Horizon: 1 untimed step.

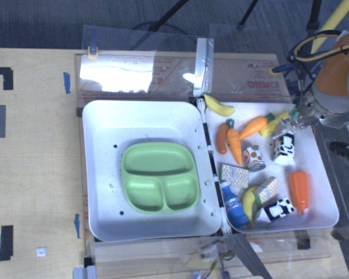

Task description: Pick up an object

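Green sectioned tray [160, 176] sits in left bin [99, 127]. Right bin [326, 190] holds toys: bananas, carrots [235, 145], a can [254, 157], cow-patterned cartons [284, 147], blue bottle [234, 205]. Gripper [295, 118] is over the right bin's far right corner, near a yellow piece [273, 127]; finger state cannot be told.

No legible txt anywhere; red print on the clear panel [262, 77] behind the bins was too blurred to read.
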{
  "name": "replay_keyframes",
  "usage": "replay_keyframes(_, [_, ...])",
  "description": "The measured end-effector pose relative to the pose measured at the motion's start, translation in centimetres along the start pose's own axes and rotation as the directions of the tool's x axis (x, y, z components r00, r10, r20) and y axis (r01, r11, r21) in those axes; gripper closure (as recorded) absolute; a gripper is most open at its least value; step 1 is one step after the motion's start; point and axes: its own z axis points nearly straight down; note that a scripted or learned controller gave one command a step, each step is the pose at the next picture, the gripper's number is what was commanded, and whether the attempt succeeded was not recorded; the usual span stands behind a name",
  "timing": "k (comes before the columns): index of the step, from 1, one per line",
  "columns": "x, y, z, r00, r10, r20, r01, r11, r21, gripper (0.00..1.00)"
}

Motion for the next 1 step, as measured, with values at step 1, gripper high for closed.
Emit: replay_keyframes(1, [4.27,-1.08,-8.94,0.997,0.080,-0.001,-0.080,0.997,0.001,1.00])
